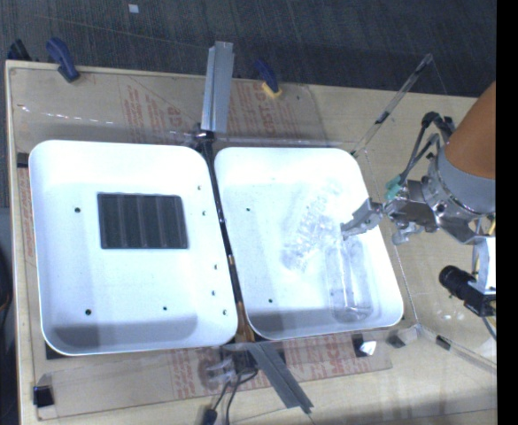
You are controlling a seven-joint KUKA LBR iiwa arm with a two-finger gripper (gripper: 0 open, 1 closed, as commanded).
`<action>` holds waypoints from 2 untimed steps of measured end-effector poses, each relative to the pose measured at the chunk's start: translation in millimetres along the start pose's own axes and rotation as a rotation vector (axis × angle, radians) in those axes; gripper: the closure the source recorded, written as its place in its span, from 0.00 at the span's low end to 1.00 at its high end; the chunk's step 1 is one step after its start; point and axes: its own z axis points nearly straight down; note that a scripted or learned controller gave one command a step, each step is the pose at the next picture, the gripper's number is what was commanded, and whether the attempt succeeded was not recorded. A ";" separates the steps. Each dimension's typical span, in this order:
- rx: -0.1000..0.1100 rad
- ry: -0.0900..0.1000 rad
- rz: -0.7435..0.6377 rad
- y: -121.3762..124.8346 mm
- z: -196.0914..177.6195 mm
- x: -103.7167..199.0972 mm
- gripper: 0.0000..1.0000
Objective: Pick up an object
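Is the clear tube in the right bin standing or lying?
Lying. The clear tube stretches lengthwise along the right bin floor, below the gripper.

the arm [471,162] is cut off at the right edge, and the clear objects [316,237] blur into the white bin [276,321]

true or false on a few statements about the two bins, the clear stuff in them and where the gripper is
1. The dark grated panel lies in the left bin. True.
2. The clear plastic objects lie in the left bin. False: the crinkled clear plastic piece and the clear tube both lie in the right bin.
3. The arm reaches in from the view's right. True: the gripper is at the right bin's right rim.
4. The gripper hangs above the left bin. False: it is at the right bin.
5. Two blue clamps hold the bench's far edge. True.
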 end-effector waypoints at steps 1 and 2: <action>0.001 0.001 0.011 0.0 8.8 0.7 0.00; 0.003 0.001 0.006 0.7 -1.3 1.0 1.00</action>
